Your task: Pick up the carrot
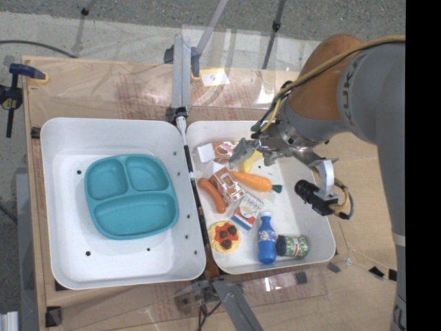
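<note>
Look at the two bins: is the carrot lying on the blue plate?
No. The carrot lies in the right bin among the other toy foods, while the blue plate sits in the left bin.

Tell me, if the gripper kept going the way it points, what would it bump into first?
Probably the carrot. The gripper hangs just above it in the right bin, pointing down and left. Height is hard to judge from this slanted view, so it might touch the yellow item beside it first.

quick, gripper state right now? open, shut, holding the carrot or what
gripper: cannot be told. It hangs low over the right bin, just above the carrot, which lies on the bin floor, not lifted.
</note>
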Robot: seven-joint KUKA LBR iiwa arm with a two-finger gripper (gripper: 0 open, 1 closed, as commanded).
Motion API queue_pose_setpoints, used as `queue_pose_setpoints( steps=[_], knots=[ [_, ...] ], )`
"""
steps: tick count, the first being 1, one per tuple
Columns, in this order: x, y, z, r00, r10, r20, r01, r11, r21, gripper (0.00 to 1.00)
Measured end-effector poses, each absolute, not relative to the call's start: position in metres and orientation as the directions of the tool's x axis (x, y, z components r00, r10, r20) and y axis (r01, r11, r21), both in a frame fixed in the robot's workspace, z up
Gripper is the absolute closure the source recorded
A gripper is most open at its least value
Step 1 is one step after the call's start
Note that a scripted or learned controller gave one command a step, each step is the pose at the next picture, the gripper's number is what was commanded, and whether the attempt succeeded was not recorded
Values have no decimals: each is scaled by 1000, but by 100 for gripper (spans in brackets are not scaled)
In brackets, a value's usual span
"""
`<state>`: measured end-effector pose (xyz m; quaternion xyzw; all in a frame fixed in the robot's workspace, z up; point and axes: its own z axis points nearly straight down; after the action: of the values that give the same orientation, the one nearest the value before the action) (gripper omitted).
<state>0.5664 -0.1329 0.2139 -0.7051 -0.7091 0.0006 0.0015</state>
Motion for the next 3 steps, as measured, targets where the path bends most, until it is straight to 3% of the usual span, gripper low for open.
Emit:
queue_pose_setpoints(
  steps=[1,2,3],
  knots=[
    [552,-186,198,-55,998,0,998,55,-3,0],
    [580,-216,87,14,1000,-1,1000,-14,0,0],
    [580,-218,98,11,1000,-2,1000,-11,-1,100]
  ],
)
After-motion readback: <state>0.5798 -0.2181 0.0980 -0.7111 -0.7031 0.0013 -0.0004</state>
